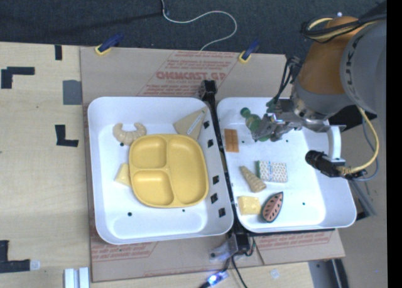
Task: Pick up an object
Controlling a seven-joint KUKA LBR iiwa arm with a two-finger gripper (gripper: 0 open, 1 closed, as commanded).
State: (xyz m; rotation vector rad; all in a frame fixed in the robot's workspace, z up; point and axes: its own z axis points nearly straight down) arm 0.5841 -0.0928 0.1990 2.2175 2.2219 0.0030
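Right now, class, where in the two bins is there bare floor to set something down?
Right bin: bare floor right of the patterned packet. Left bin: a strip below the yellow plate. It is crowded around the gripper and cone.

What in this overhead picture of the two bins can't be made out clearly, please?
- Gripper, camera view: its fingers merge with the green object beside them; open, shut or holding cannot be told.
- Tan wedge and yellow piece, left bin: partly covered by the yellow divided plate.
- Patterned block, right bin: print too small to read.
- Arm: cut off by the right edge.
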